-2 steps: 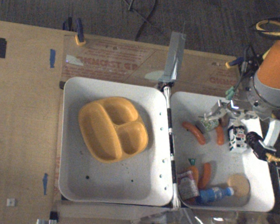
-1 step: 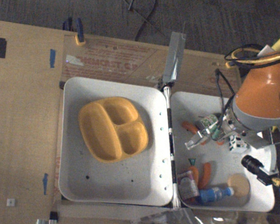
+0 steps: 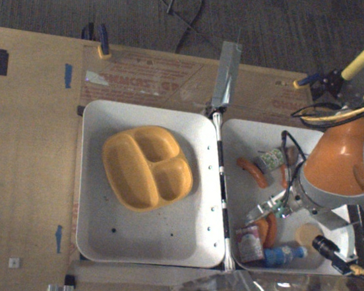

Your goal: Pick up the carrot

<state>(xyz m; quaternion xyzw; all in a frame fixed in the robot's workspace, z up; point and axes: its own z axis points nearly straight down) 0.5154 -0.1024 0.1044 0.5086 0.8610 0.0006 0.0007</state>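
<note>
A: Where is the gripper (image 3: 268, 209) at this frame?

B: Low over the right bin (image 3: 236, 137), toward its near half. The grey arm with its orange band (image 3: 340, 159) comes in from the right and hides most of the wrist. Metal fingers point down and left into the clutter.

A: Gripper state?

B: Cannot tell. The fingers read as bright, blurred metal against a white floor, and whether anything sits between them is not resolvable.

A: Carrot location?

B: The best candidate is an orange, tapered piece (image 3: 263, 229) just below the gripper, touching or nearly touching the fingertips. Contact is uncertain. A second orange-red elongated item (image 3: 253, 171) lies up and to the left of the gripper, apart from it. At this resolution it is not possible to say which of the two is the carrot.

A: Other items near the tool?

B: A pink-red packet (image 3: 249, 244) below and slightly left, beside the lower orange piece. A blue bottle (image 3: 283, 256) below and to the right, lying on its side along the near wall. A small greenish can (image 3: 273, 158) above the gripper. A pale round object (image 3: 308, 235) to the right, partly under the arm.

A: Left bin?

B: The left bin (image 3: 84, 228) sits well to the left of the gripper, holding a yellow three-compartment dish (image 3: 147, 167).
</note>
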